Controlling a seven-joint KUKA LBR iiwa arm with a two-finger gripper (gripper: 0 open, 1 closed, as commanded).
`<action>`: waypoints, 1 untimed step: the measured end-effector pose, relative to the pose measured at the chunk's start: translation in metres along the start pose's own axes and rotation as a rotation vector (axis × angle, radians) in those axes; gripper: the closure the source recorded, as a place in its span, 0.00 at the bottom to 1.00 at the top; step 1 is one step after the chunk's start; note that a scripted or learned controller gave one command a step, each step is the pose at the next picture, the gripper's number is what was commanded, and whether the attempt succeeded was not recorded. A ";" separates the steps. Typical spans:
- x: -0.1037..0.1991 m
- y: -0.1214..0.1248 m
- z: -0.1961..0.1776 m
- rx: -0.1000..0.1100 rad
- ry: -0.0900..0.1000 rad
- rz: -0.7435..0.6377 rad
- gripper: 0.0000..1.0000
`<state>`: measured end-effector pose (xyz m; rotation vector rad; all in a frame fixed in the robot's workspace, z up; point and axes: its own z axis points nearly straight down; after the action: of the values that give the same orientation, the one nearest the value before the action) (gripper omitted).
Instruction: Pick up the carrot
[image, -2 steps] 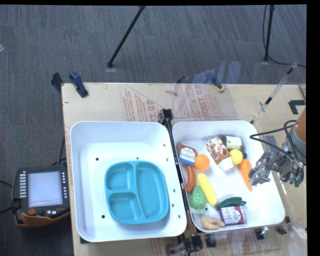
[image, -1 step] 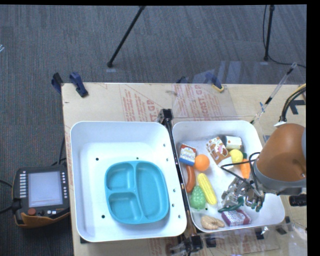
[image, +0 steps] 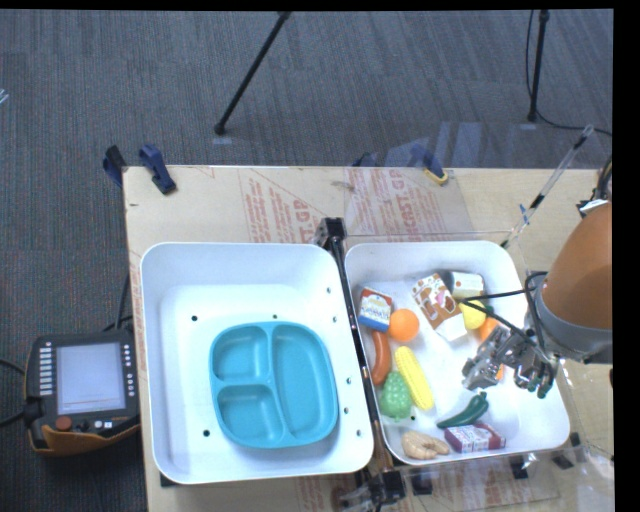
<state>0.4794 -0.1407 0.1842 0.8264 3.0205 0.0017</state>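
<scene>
Grey arm with orange band (image: 596, 268) enters from right edge, wrist angled down and leftward. Two-finger metal tool (image: 487, 371) sits at arm's lower-left end, low, pointing left and slightly down. Dark cables run along wrist. Finger area is small, cluttered and blurred; nothing is clearly seen between them. Tool body tilted, not vertical.
</scene>
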 end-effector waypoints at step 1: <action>-0.015 0.036 -0.051 0.000 0.004 -0.103 1.00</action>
<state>0.5103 -0.1173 0.2356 0.6704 3.0633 0.0027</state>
